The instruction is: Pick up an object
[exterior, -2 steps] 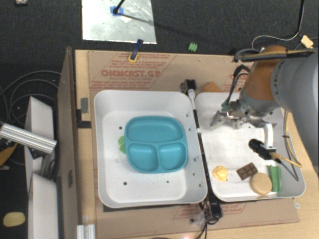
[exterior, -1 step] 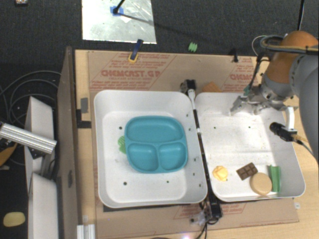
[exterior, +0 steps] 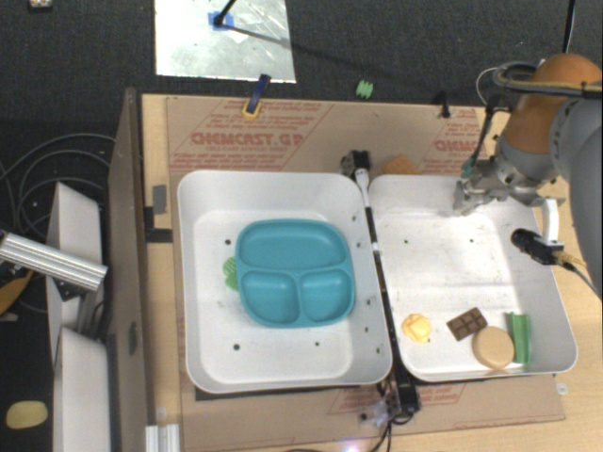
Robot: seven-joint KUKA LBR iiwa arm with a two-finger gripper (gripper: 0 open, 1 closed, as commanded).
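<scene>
The right bin (exterior: 443, 252) holds several small things near its front edge: a yellow lump (exterior: 416, 327), a brown chocolate-like block (exterior: 466, 324), a tan round piece (exterior: 493, 347) and a green stick (exterior: 518, 336). My gripper (exterior: 469, 194) hangs over the far right corner of that bin, well away from these things. Nothing shows in its grasp. The grey arm with its orange band (exterior: 565, 69) comes in from the right.
The left bin (exterior: 203, 252) carries a blue divided plate (exterior: 294, 271) with a green scrap (exterior: 230, 271) peeking from under its left edge. A black divider (exterior: 369, 234) runs between the bins. Cardboard (exterior: 283, 130) lies beneath them.
</scene>
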